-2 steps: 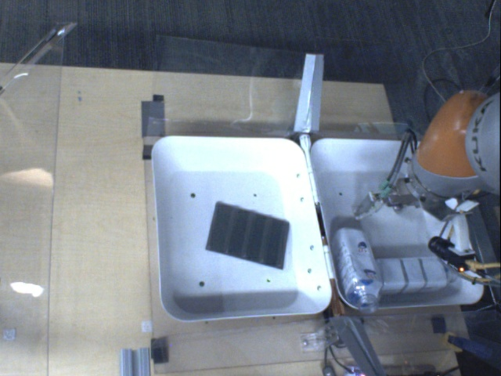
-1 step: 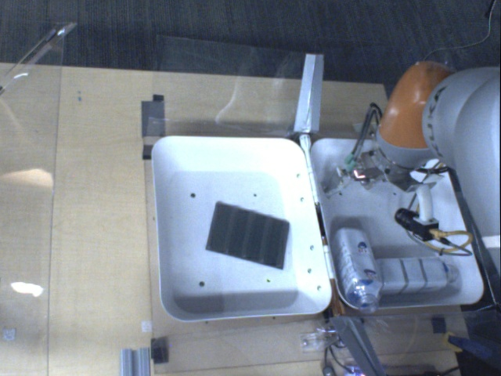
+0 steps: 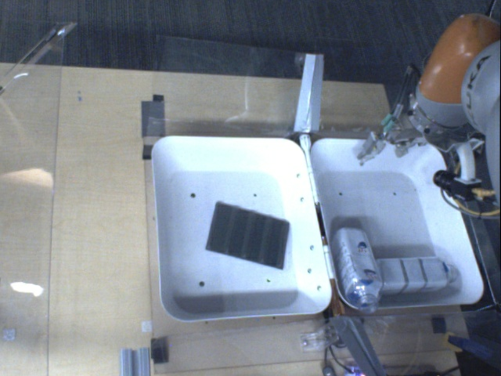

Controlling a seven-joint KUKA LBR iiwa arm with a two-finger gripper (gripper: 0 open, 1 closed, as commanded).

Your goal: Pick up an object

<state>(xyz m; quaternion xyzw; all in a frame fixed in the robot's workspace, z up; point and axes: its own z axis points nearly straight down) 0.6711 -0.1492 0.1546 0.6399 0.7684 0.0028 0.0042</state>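
We see the gripper [image 3: 374,149] poised over the far rim of the right bin [image 3: 391,186], its fingers [image 3: 365,154] slightly parted with nothing between them. Well below the fingertips, toward the near wall of that bin, lies a clear plastic bottle [image 3: 356,267], and just beside it, touching, a grey ridged block [image 3: 415,275]. Off to the fingers' left, in the left bin [image 3: 180,163], a dark ribbed pad [image 3: 248,235] lies flat.
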